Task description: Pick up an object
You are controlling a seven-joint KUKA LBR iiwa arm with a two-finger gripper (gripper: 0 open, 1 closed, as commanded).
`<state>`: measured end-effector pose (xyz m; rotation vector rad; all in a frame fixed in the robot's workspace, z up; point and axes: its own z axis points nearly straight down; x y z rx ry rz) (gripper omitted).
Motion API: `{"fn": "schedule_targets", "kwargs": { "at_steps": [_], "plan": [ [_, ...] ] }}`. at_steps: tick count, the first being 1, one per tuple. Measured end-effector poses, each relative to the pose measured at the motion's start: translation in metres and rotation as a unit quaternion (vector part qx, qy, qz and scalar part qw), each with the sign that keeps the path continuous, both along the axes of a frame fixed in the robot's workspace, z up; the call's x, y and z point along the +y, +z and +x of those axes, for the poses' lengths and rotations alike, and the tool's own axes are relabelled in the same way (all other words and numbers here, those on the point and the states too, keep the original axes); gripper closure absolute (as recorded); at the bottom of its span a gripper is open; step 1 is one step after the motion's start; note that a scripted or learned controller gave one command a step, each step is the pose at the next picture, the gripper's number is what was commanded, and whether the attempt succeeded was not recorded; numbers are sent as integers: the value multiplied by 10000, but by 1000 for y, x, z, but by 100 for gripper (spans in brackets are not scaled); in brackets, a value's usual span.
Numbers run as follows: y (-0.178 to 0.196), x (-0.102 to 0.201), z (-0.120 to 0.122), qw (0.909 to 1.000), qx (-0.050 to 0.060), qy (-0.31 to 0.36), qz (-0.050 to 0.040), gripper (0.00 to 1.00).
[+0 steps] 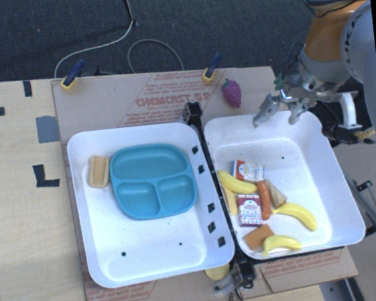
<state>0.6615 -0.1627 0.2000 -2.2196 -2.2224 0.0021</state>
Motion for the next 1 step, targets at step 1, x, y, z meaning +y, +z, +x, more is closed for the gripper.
{"fn": "schedule_targets", "kwargs": {
  "at_steps": [1],
  "plan": [
    [-75, 43, -54, 10000, 50, 0, 19, 0]
  ]
}}
